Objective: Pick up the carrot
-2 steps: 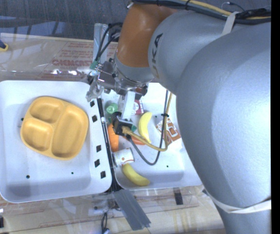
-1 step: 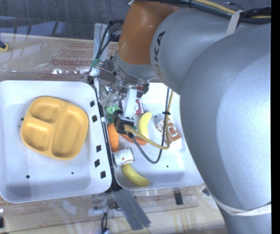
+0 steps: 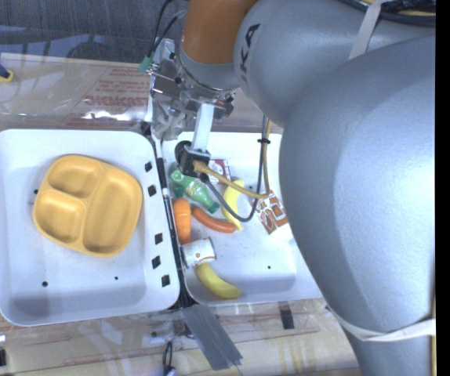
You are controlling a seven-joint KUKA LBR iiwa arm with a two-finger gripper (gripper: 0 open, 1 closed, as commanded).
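Arm (image 3: pixel 350 131) metal, grey with an orange band, takes up the space right of the carrot (image 3: pixel 182 219) and beyond it. Two white bins sit on the tabletop. The left bin (image 3: pixel 21 288) lies left of the carrot and holds a yellow divided plate (image 3: pixel 88 204). The right bin (image 3: pixel 256 253) holds the carrot itself, which lies lengthwise against that bin's left wall.

The hand (image 3: pixel 168 128) hangs beyond the carrot, over the far end of the wall between the bins, apart from the carrot. Whether the hand is apart or together cannot be told, and nothing shows in its grip.

A banana (image 3: pixel 217 282) lies on the near side of the carrot, with a small white object (image 3: pixel 200 251) between them. An orange-red long thing (image 3: pixel 215 222) lies just right of the carrot, and a green object (image 3: pixel 190 186) touches its far end.
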